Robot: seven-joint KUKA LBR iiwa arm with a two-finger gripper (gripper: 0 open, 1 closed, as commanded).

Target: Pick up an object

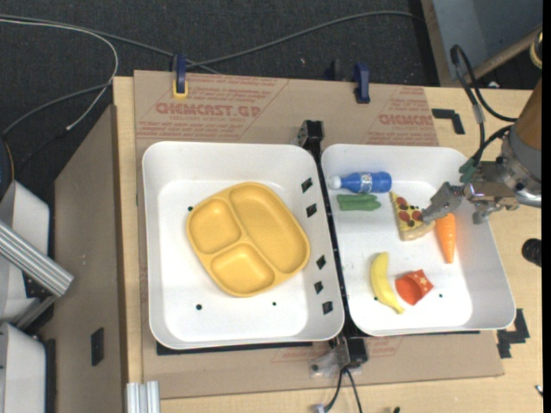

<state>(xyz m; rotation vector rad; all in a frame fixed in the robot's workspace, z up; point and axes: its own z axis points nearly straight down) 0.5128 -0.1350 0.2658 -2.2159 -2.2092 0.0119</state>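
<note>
The right bin (482, 308) holds several toy foods: a blue bottle (363, 181), a green pod (357, 203), a pizza slice (406, 218), an orange carrot (446, 237), a yellow banana (383, 282) and a red piece (414, 286). My gripper (456, 212) reaches in from the right and hovers over the bin's right side, just above the carrot's upper end and beside the pizza slice. Its fingers (439, 203) stand spread apart, open, with nothing between them.
A yellow divided plate (248, 237) lies in the left bin (164, 231). A black divider with clips (320, 231) runs between the bins. Cables (469, 84) hang near the arm at the upper right. Blue and yellow clamps hold the cardboard at the back edge.
</note>
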